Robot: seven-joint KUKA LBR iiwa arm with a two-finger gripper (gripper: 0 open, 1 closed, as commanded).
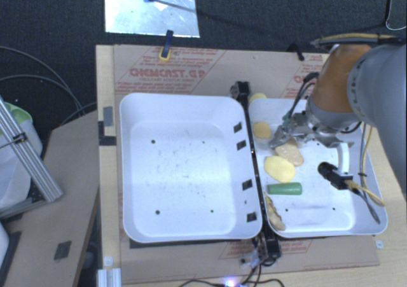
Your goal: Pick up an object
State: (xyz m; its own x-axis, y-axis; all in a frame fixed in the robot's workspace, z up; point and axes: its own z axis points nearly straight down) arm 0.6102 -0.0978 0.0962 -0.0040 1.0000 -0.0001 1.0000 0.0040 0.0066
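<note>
White plastic is what I am working over: two shallow bins side by side, and I am taking the right bin [356, 219] as my landmark. I am holding the gripper [284, 136] low inside it, toward its left wall, right over a pale tan piece [289, 154]. I cannot tell how its jaws are standing; nothing is showing as lifted, so I am judging the pick as not yet made, with closing and raising still ahead.

Other candidates are lying nearby: a yellow oval [279, 168] just below the tan piece, a green cylinder [284, 188] under that, a small yellow piece [261, 130] up by the wall.

The left bin [184, 171] is sitting touching the landmark's left side. Both are resting on a cardboard sheet [172, 69] atop a bench, with dark carpet [51, 6] beyond.
</note>
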